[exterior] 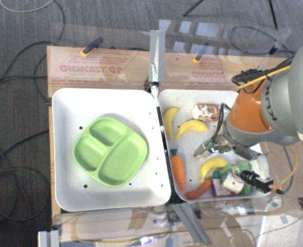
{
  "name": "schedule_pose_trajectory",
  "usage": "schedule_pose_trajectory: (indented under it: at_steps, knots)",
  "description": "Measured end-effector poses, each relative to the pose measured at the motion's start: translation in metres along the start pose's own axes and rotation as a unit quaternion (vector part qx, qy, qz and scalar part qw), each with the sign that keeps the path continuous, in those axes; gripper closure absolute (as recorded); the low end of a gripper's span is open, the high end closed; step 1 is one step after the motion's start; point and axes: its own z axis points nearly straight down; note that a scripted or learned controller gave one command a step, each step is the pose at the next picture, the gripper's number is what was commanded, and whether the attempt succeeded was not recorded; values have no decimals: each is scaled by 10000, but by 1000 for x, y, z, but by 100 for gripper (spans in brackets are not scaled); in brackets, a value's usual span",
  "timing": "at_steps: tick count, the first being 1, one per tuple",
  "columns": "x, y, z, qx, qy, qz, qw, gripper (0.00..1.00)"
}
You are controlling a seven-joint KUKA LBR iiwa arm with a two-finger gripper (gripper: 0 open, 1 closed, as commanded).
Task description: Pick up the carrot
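Observation:
The orange carrot (178, 172) lies lengthwise in the right bin (168, 147), near its left wall and towards the front. My gripper (209, 147) hangs over the middle of that bin, up and to the right of the carrot, about a hand's width away. Nothing of the carrot is between it. The grey arm with its orange band (247, 115) reaches in from the right and hides the bin's right side.
Three yellow bananas (192, 126) (169, 120) (214, 165) lie around the gripper. A red pepper-like piece (199, 189) sits just right of the carrot's front end, beside a small carton (226, 183) and green items (243, 168). A brown packet (207, 111) lies at the back. The left bin (69, 104) holds a green divided plate (110, 151).

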Motion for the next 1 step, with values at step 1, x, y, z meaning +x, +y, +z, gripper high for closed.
schedule_pose_trajectory:
  at_steps: [1]
  knots:
    - [-9,44,2,40,23,1250,9921,100]
